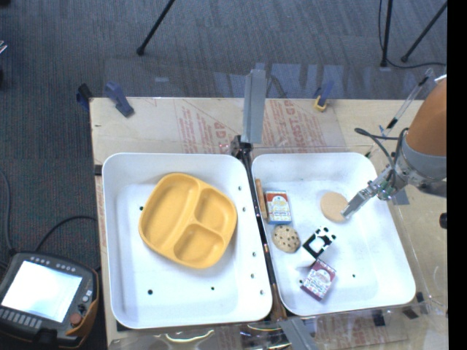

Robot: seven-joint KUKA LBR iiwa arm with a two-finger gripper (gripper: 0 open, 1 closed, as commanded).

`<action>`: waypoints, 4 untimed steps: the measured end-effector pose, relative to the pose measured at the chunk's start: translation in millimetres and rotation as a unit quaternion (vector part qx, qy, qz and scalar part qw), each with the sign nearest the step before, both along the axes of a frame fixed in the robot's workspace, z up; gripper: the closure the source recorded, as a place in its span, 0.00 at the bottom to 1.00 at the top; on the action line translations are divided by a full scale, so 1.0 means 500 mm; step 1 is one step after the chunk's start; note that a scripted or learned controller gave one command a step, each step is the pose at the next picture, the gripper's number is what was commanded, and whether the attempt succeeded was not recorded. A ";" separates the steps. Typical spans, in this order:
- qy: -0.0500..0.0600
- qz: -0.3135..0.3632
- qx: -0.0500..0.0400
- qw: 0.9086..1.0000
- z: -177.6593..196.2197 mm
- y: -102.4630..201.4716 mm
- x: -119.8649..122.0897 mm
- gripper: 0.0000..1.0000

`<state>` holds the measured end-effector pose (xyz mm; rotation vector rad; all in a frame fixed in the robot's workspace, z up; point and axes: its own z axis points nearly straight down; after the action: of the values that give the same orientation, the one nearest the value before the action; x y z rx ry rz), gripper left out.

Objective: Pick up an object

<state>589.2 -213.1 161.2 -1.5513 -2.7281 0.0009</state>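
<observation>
The right bin (365, 283) holds a tan round disc (333, 205), a small orange and blue box (278, 207), a chocolate-chip cookie (286, 238), a black and white block (318, 242) and a maroon packet (318, 280). My gripper (353, 206) reaches in from the right, slanted down to the left, with its tip at the right edge of the tan disc. I see nothing held in it.
The left bin (120, 195) carries a yellow divided plate (188, 219). A grey upright post (254, 108) stands behind the seam between the bins. A teach pendant (47, 294) lies on the floor at lower left. Tripod legs (157, 20) stand behind the bench.
</observation>
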 end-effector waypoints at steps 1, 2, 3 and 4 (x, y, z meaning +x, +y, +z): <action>0.000 -0.089 0.000 0.996 -0.049 0.000 0.022 0.00; 0.001 -0.411 0.004 0.912 -0.147 0.024 0.117 0.00; -0.001 -0.133 -0.001 0.991 -0.147 0.037 0.103 0.00; -0.002 -0.129 -0.001 0.992 -0.124 0.042 0.107 1.00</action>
<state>643.0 -192.0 99.2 -1.8922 -2.5099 -0.0005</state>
